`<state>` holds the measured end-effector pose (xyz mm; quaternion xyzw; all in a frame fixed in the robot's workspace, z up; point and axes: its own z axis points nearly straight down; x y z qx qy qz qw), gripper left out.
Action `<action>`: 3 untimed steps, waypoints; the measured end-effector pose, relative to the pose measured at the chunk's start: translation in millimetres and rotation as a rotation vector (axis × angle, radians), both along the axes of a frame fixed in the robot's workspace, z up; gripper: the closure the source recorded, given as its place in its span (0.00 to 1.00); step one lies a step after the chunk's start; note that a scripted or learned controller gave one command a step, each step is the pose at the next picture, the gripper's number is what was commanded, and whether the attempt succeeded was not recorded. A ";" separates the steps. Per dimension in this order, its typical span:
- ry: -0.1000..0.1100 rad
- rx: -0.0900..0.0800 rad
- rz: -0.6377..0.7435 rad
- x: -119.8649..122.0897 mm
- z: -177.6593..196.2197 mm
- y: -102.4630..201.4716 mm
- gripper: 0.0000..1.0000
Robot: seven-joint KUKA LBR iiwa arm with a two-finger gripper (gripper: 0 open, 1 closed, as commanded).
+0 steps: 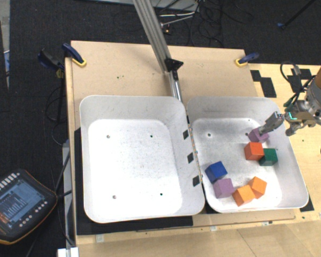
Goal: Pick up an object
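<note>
Right bin (289, 197) is holding 7 blocks: blue block (216, 170) lying leftmost, orange-red block (253, 151) further right, purple block (258, 135) sitting beneath the gripper (272, 123), likely its target, finger state indiscernible.

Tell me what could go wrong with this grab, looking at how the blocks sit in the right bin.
The gripper sits right at the small purple block, which touches the orange-red block and is close to the green block. Closing there may nudge those neighbours or pinch two at once. The purple block also lies near the bin's far wall, so it could slide away.
</note>
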<state>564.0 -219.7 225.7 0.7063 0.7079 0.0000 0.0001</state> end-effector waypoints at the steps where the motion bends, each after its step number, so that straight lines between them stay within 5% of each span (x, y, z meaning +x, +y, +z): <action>1: 0.005 0.001 -0.003 -3.4 -63.9 0.4 0.00; 2: -0.002 -0.002 -0.002 2.1 -123.2 4.8 0.00; 3: 0.000 0.000 -0.003 2.4 -130.7 5.2 0.00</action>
